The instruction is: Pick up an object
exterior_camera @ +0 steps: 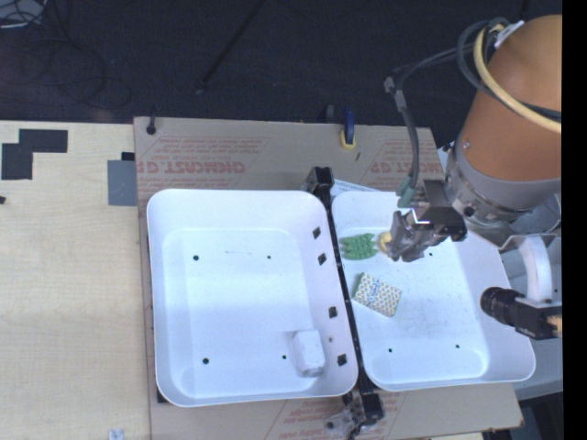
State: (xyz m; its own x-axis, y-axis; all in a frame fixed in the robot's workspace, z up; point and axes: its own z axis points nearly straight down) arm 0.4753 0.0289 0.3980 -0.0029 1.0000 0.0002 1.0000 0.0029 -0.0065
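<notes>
Two bins: the right bin (459, 360) holds a green piece (359, 244) and a patterned packet (378, 293). The left bin (183, 246) holds one white block (308, 350). The gripper (401, 244) hangs beside the green piece; its opening cannot be told.

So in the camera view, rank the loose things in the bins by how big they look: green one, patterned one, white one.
1. Patterned block, largest.
2. White object in the left bin and green object look about alike; I won't rank them.

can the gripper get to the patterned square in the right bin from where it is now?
Probably yes. The patterned square lies flat on the right bin floor, apart from the green object, with nothing lying over it. The gripper hangs just above and to the right of it in the same bin, so a short move should do.
</notes>
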